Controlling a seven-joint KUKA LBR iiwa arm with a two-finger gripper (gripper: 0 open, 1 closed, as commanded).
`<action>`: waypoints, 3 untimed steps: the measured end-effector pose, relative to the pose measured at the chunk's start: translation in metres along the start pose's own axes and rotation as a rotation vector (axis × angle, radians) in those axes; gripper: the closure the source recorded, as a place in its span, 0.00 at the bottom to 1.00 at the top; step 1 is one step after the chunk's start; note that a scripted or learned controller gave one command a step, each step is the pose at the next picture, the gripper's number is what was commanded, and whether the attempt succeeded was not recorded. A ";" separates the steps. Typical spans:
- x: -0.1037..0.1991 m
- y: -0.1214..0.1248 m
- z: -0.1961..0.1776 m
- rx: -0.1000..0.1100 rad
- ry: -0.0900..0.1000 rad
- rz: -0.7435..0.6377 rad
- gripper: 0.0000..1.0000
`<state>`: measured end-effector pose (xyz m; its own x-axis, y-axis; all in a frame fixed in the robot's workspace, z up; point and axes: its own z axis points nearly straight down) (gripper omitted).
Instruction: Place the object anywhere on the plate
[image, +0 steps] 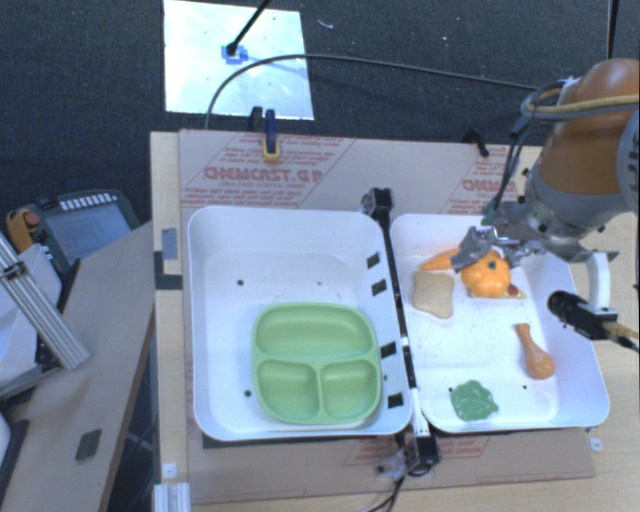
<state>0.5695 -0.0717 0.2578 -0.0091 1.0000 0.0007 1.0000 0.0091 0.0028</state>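
Over the right-hand side of the bench, the grey arm (590, 150) with its orange band reached in and bent down toward the far part of the right bin (570, 405). Beside it, the left bin (290, 235) held the green divided plate (318, 362) in its near half, with bare white floor behind the plate and along the bin's left wall. The right bin had open floor through its middle and near its right wall. The gripper (480, 250) hung low over the far-left part of that bin, right against a round orange toy (487, 278) and an orange carrot-like piece (438, 261); whether its fingers were spread or clenched on anything could not be told. Just beside those lay a tan slice (434, 295). Nearer the front sat a drumstick (534, 351) and a small green leafy piece (472, 400), each well apart from the gripper.
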 end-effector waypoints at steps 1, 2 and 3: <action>0.051 0.002 0.016 0.002 0.002 0.000 1.00; 0.108 0.001 0.029 0.003 0.001 -0.001 1.00; 0.167 0.003 0.039 0.002 0.001 -0.001 1.00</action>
<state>0.5707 0.0953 0.2190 -0.0101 0.9999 0.0018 0.9999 0.0101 0.0011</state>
